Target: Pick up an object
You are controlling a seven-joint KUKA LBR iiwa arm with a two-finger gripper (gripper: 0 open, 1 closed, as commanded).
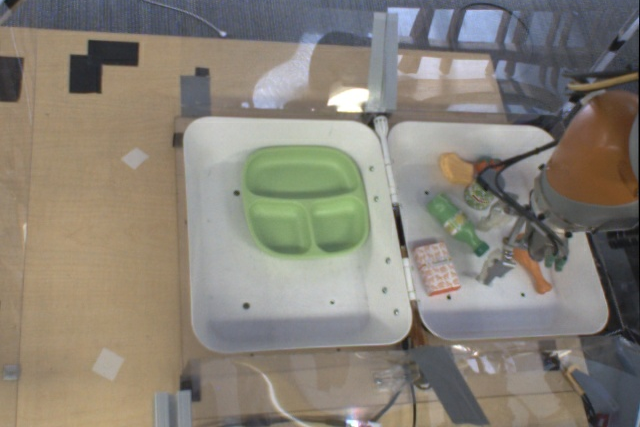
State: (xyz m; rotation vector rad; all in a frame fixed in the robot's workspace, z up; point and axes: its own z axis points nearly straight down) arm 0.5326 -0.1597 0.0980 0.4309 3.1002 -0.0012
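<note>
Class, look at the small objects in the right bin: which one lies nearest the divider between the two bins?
The small patterned pink-and-white packet, lying flat. The green bottle, the yellow-orange piece and the orange carrot-like piece all sit farther right.

No readable text, labels or numbers are found.

A red-and-white pattern is seen on the small packet (436, 267) in the right bin (590, 315), but it is too blurred for words; black patches (100, 63) on the surface at far left carry no lettering.
</note>
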